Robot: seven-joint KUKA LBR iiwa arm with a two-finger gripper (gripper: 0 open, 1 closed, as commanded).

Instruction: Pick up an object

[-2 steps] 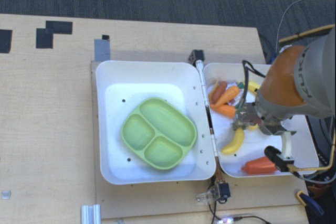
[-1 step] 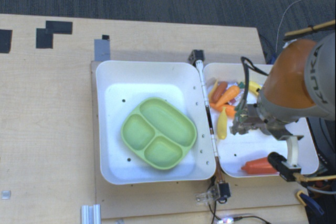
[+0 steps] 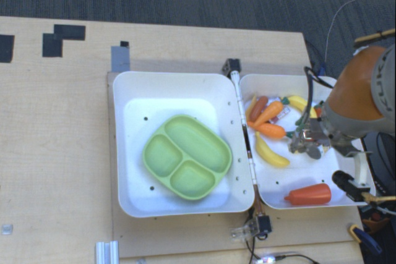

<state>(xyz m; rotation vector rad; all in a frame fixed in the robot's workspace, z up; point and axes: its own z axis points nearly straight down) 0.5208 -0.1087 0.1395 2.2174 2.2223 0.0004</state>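
Jaws: state cannot be told; gripper (image 3: pixel 305 144) seen as a small dark metal cluster, too blurred to judge spread or any hold.

Gripper position: low inside the right bin (image 3: pixel 272 191), over white floor just right of the food cluster. Arm (image 3: pixel 362 96), grey with orange band, entering from the right across that bin's right rim.

Right bin contents:
- Banana (image 3: pixel 271 153), yellow, lying just left of the gripper, near the dividing rim.
- Carrot (image 3: pixel 271 130), orange, above the banana, touching it or nearly so.
- Second carrot (image 3: pixel 267 111) and a reddish sausage-shaped piece (image 3: pixel 257 107), side by side toward the far left corner.
- Second yellow piece (image 3: pixel 298 102), far side, partly hidden by the arm.
- Red pepper-like piece (image 3: pixel 308 194), alone beside the near rim, well apart from the rest.

Open room: bare white floor between banana and red piece, and along the near left corner. Far left corner crowded. Right side covered by the arm.

Left bin (image 3: pixel 124 151): green divided plate (image 3: pixel 187 156), three compartments, set centrally and tilted; bare floor on all sides, narrowest toward the right rim.

Bench (image 3: pixel 55 151): pale wood, dark square marks at far left. Black clips at the far and near ends of the seam between bins.

Writing, labels: nothing legible.
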